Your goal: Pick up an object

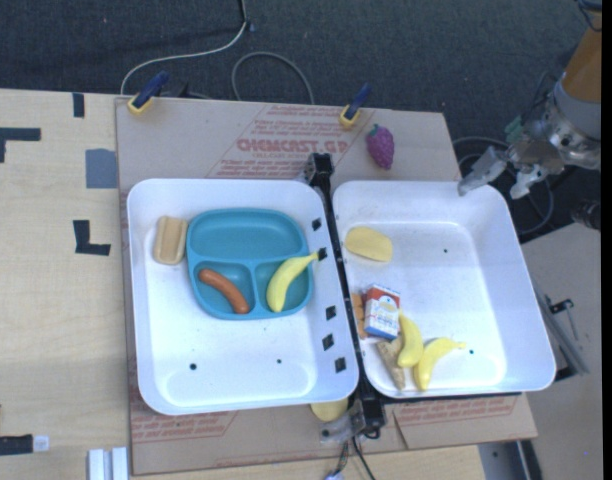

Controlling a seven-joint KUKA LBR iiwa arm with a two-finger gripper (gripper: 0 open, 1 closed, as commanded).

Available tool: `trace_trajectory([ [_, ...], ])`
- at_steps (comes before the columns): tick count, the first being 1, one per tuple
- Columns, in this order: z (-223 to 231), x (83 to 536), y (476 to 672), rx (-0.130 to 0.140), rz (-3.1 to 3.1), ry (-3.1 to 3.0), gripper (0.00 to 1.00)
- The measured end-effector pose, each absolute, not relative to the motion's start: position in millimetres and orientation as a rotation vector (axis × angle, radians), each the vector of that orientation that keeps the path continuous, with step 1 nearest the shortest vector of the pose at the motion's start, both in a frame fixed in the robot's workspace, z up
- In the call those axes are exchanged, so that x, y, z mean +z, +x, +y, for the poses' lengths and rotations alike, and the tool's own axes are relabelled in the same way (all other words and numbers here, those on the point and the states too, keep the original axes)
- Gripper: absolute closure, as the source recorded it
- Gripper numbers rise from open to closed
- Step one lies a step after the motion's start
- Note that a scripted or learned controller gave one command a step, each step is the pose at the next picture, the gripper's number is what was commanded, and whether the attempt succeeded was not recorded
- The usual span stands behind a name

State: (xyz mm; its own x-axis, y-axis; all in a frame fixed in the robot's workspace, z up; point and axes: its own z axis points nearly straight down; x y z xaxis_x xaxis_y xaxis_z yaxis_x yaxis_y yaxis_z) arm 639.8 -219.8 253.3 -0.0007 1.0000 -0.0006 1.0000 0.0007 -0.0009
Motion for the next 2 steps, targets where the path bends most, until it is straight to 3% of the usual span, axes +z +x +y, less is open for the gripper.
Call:
trace_trajectory([
  [1,-152,114,600.7,0.011,-2.214,-2.204,0.0],
  [2,-99,84,611.0,0.003,-2.229,-2.218,0.0],
])
